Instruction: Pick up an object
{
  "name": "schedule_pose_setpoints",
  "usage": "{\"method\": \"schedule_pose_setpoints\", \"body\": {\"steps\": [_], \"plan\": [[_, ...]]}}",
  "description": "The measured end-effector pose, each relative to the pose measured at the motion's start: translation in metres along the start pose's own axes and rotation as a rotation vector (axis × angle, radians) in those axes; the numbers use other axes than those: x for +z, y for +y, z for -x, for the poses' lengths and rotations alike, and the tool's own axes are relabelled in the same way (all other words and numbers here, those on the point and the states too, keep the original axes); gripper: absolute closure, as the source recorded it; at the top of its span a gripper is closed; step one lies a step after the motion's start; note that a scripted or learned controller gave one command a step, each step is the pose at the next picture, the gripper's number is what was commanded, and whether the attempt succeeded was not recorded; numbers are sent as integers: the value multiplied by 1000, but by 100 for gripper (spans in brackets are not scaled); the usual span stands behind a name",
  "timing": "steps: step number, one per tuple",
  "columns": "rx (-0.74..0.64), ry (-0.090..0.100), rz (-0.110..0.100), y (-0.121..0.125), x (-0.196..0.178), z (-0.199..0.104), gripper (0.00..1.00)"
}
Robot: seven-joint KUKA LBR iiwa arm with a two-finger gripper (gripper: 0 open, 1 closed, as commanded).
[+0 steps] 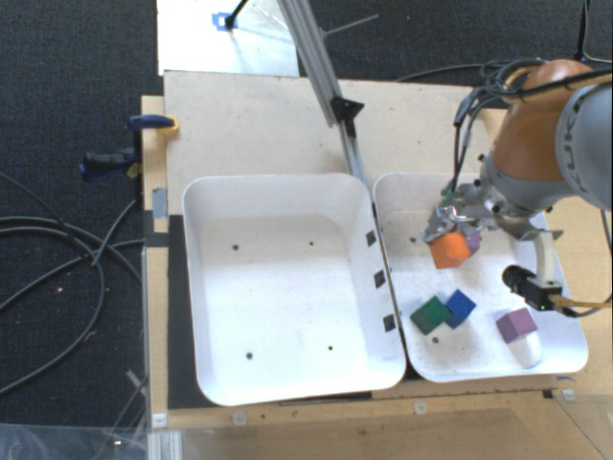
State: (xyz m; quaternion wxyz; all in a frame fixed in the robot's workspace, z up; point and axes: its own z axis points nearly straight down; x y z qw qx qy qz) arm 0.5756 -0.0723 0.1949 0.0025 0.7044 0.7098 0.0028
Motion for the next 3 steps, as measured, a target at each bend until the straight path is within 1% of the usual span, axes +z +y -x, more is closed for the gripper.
{"method": "schedule_pose_setpoints", "body": {"steps": [1,2,3], "plan": [[1,-1,-4,27,5,7,100],[-6,4,-2,-15,-65,-89,100],[-6,3,-8,-32,-50,-160,100]]}}
